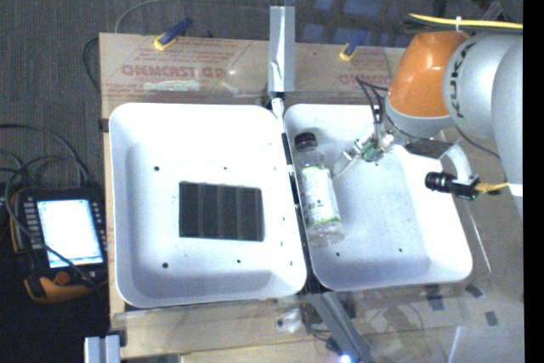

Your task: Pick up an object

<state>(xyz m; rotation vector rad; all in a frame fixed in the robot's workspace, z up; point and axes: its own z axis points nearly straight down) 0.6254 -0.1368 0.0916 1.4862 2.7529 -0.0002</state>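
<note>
Clear plastic catches the light in the right-hand bin (425, 268), where a small bottle (316, 193) lies on its side against the left wall. Its dark cap points toward the far edge and a green and white label wraps its middle. It looks as though it has rolled to the low edge of the floor and lodged against the divider between the bins, which leaves only one long flank open for a grasp.

From where I stand the arm (476, 89) leans in from the right, its orange band sitting above the far right corner of that bin. The gripper (367, 150) hangs beneath it, near the far side of the bin and a little to the right of the bottle's cap, apart from it. Nothing sits between its tips, and I cannot tell how it is set; the tool is too small and cluttered with wiring to read.

Across the divider, the left-hand bin (136, 183) holds a flat black ridged panel (220, 211) lying squarely in the middle of its floor, well apart from the arm.

My guess is that the bottle is the nearer target, and its snug seat against the wall could make a clean pinch awkward.
</note>
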